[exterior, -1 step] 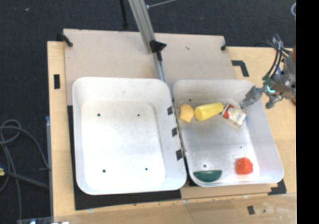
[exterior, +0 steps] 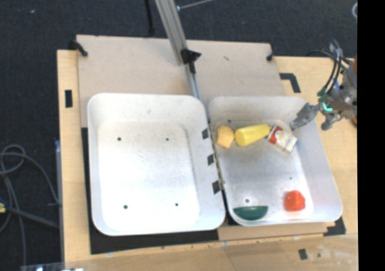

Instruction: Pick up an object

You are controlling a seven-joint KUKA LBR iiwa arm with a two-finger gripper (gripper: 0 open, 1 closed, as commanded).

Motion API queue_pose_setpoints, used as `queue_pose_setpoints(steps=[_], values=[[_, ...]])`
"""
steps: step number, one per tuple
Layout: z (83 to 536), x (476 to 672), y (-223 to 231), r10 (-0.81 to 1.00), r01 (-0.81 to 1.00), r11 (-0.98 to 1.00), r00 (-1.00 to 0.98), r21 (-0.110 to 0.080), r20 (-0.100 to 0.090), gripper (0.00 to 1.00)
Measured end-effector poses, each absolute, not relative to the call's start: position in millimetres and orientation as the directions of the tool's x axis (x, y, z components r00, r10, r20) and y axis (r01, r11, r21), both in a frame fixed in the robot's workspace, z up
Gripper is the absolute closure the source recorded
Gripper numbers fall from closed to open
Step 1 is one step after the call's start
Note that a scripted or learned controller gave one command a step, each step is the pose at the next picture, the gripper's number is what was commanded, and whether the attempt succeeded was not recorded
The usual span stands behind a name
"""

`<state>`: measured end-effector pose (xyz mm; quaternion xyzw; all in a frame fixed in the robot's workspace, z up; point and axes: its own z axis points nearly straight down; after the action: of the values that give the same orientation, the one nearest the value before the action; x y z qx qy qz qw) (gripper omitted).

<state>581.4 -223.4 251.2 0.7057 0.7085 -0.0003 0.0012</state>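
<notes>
The right bin (exterior: 319, 167) holds several objects. A small yellow lump (exterior: 225, 137) lies beside a longer yellow piece (exterior: 252, 134) near the far side. Next to these is a red and white packet (exterior: 281, 138). A red object (exterior: 294, 201) and a dark green curved piece (exterior: 251, 211) rest near the front rim. My gripper (exterior: 316, 118) hangs over the bin's far right edge, just right of the packet. It is open, with nothing between its fingers (exterior: 302, 117).
The left bin (exterior: 108, 113) sits beside the right one. A slanted metal pole (exterior: 171, 17) comes down to the gap between the bins at the back. Cables (exterior: 18, 167) lie off the bench's left side.
</notes>
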Motion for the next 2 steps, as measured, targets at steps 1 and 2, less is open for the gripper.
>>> queue_pose_setpoints(steps=[1,2], values=[[208.0,584.0,-220.1,1.0,1.0,0.004,-0.004,-0.003,-0.002,0.0],[165.2,588.0,-220.2,1.0,1.0,0.002,-0.002,-0.002,-0.002,0.0]])
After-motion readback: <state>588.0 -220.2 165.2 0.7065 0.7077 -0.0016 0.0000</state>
